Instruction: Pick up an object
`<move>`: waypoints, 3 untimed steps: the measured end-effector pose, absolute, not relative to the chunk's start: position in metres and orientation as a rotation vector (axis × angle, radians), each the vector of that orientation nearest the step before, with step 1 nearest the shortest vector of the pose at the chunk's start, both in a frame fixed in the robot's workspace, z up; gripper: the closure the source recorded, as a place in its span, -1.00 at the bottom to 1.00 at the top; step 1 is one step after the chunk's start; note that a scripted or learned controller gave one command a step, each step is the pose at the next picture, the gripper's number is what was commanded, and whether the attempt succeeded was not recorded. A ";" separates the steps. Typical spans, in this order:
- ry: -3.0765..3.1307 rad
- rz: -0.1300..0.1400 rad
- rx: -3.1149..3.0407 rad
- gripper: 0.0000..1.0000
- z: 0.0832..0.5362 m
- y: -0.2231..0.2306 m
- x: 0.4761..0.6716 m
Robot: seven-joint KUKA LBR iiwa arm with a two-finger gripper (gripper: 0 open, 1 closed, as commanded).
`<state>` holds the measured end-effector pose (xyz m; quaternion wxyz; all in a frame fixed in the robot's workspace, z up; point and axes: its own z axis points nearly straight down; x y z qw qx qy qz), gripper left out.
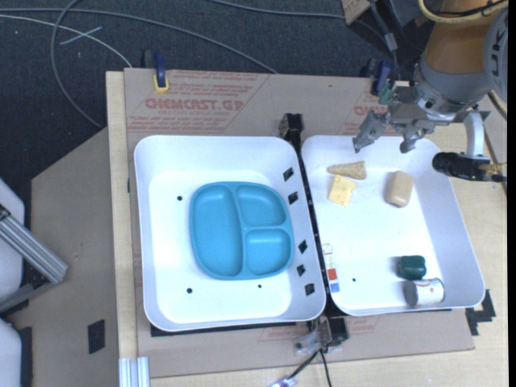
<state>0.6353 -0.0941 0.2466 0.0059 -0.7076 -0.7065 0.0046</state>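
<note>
1. Two white bins [161, 216]: smooth, slightly glossy plastic.
2. Blue divided plate [240, 230]: smooth matt plastic.
3. Surface [129, 119]: matt brown board with printed red lettering.
4. Yellow wedge [342, 189]: matt, foam-like.
5. Hand [385, 139]: dull grey metal.

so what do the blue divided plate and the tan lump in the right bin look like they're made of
Blue divided plate: probably molded plastic, judging by its uniform colour, smooth rounded compartment ridges and soft sheen. Tan lump: matte, rounded and evenly beige; it could be foam or a plastic play-food piece, too small to settle.
</note>
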 end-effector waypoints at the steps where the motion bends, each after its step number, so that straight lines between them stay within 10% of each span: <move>1: -2.221 0.001 -2.220 -1.00 0.254 -0.094 0.638; 3: -2.217 0.006 -2.218 -1.00 0.153 -0.096 0.641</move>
